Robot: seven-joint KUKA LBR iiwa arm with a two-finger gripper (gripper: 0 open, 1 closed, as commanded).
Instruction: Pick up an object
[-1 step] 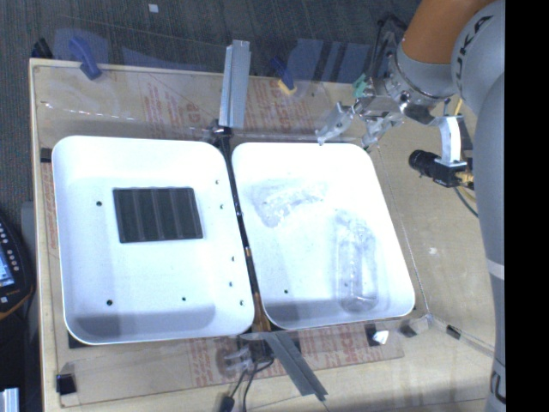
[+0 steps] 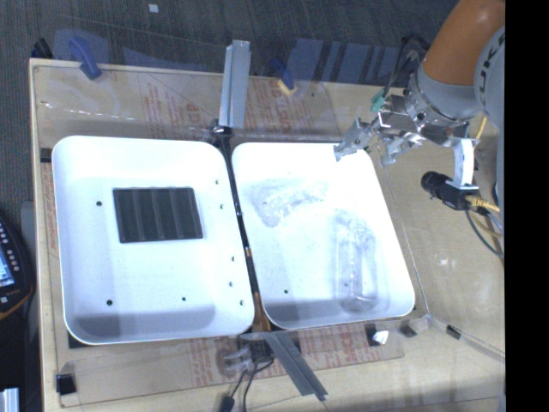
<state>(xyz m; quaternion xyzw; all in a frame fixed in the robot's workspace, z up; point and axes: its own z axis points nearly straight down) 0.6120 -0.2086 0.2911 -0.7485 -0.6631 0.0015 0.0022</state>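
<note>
A: Looking down on the bench, what is there to pick up?

B: Two shallow white bins sit side by side. The right bin (image 2: pixel 390 230) holds two clear plastic items, both faint against the white: a crumpled clear wrapper (image 2: pixel 279 198) toward its upper left, and a clear bottle (image 2: pixel 356 264) lying lengthwise near its right wall. The left bin (image 2: pixel 77 230) holds a dark ribbed rectangular block (image 2: pixel 158 214).

A: Where is the arm?

B: The gripper (image 2: pixel 371 140) hangs over the upper right corner of the right bin, above its rim. Its fingers appear spread apart with nothing between them, though they are small and hard to read.

A: So how far along is the job?

B: Judging by this, nothing is lifted yet. Choosing an item, descending and closing are all left.

A: Any room to move?

B: The bottle lies near the right wall, so a finger may crowd the rim there. The wrapper has open floor around it.
</note>
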